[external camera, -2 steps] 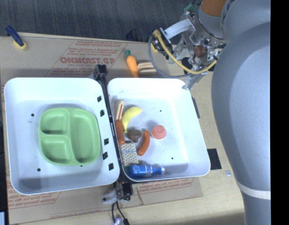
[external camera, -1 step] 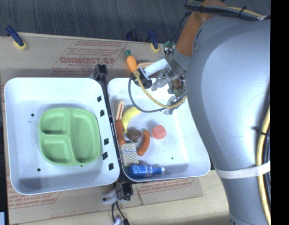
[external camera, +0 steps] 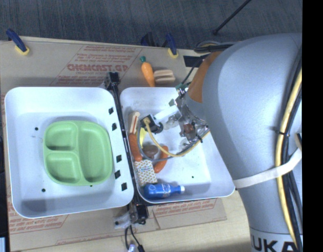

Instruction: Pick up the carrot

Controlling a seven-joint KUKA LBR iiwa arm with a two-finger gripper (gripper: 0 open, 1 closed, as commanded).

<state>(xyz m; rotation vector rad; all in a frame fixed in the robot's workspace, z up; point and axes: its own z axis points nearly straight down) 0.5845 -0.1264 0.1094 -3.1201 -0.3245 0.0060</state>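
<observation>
Orange carrot [external camera: 147, 73] lies outside, just behind the right bin [external camera: 216, 178], while my gripper [external camera: 189, 126], grip state unreadable, hangs inside over clutter, so I risk grabbing the hot dog [external camera: 134, 147] instead.

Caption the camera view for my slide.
KUKA arm's gripper over the cluttered right bin; carrot lies outside it.
</observation>
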